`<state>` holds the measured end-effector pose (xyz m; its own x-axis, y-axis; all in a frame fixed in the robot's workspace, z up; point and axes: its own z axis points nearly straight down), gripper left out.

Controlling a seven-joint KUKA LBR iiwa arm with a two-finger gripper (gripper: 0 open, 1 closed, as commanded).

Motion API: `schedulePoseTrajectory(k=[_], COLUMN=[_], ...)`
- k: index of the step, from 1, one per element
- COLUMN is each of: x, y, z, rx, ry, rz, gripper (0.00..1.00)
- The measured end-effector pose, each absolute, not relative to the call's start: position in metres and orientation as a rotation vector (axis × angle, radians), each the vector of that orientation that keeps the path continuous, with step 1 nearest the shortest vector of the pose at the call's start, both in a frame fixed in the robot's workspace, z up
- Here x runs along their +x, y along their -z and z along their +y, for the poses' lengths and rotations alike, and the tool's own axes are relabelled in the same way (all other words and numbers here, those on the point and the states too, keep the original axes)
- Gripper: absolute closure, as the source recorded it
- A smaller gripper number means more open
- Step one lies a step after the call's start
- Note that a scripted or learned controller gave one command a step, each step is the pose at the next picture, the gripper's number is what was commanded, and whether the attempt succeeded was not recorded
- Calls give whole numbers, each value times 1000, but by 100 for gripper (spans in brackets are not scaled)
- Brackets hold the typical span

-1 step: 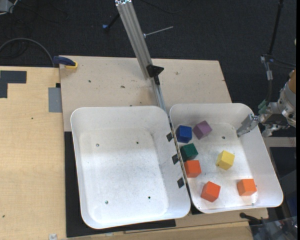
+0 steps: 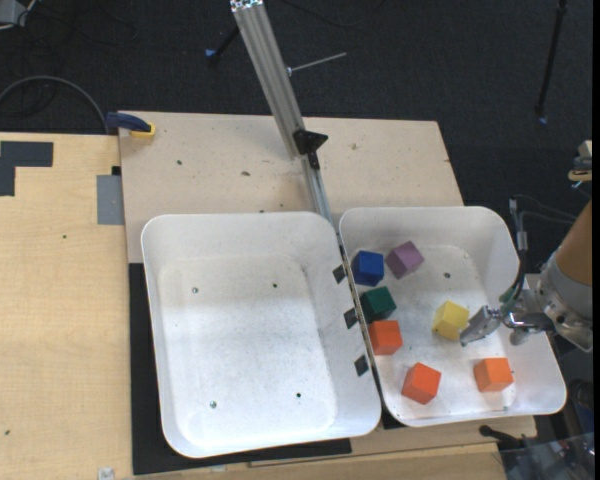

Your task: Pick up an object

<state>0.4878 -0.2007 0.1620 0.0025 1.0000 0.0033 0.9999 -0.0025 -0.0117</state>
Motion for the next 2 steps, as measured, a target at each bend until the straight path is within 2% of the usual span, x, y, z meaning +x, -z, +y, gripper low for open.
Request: schedulePoseTrajectory(k=[1,2], x=[505,495], y=[-190,-295], z=[-14,40], rx=[-2211,-2216], ry=[1,8], rz=[-2227,-2229], gripper=[0,0])
